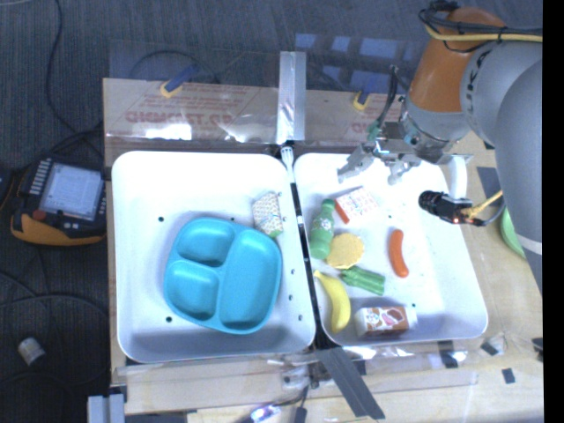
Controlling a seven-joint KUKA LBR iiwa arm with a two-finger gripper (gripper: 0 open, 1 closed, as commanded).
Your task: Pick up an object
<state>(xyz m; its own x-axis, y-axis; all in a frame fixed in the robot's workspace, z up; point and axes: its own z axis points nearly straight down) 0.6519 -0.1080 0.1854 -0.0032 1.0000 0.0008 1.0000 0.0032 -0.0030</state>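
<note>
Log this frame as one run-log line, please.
phase: hovering | gripper: open, holding nothing, above right bin far end | nearest: white-red carton | left bin: blue tray

We see a wooden bench (493, 236) bearing two shallow white bins side by side, touching along a central divider: the left bin (141, 236) and the right bin (449, 271). Clear plastic sheeting (220, 113) lies along the bench's far edge behind them.

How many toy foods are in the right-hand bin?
7: green bottle, white-and-red carton, yellow cookie, red sausage, green vegetable, banana, brown box. More could hide beneath these.
</note>
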